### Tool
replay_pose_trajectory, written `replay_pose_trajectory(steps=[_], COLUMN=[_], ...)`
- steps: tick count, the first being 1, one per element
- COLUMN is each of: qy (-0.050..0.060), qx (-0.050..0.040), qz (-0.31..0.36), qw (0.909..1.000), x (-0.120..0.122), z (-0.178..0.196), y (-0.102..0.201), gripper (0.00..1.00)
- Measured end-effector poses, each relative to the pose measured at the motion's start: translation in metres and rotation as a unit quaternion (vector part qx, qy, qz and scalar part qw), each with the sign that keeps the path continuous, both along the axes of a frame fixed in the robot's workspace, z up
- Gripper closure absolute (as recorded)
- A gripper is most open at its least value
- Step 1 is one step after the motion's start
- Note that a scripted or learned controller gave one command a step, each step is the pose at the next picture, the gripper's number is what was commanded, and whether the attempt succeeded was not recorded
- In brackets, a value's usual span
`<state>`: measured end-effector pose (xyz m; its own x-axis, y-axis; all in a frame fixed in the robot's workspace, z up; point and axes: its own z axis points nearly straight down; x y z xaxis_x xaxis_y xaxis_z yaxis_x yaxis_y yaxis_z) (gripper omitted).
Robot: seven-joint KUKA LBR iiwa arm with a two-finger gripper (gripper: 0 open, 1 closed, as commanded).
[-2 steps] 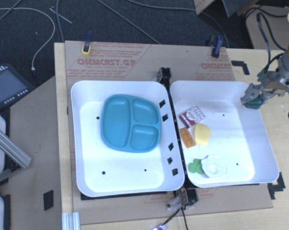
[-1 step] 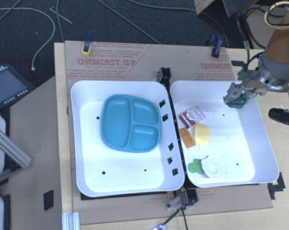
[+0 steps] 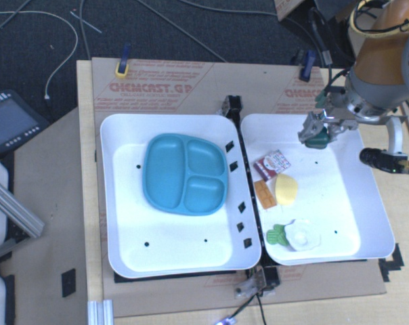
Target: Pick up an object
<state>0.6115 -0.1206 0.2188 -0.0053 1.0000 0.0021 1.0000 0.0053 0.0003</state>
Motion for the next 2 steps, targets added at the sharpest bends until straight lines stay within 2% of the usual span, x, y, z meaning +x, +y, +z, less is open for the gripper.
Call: replay_pose_trajectory(steps=[1, 2], qy=[0.001, -0.001], qx=[0.0001, -0.0001], qz=[0.0, 0.0], qw=[1.0, 1.0], x=[0.01, 0.016], z=[-0.007, 0.005], y=[0.048, 0.096], gripper=[1.0, 1.0])
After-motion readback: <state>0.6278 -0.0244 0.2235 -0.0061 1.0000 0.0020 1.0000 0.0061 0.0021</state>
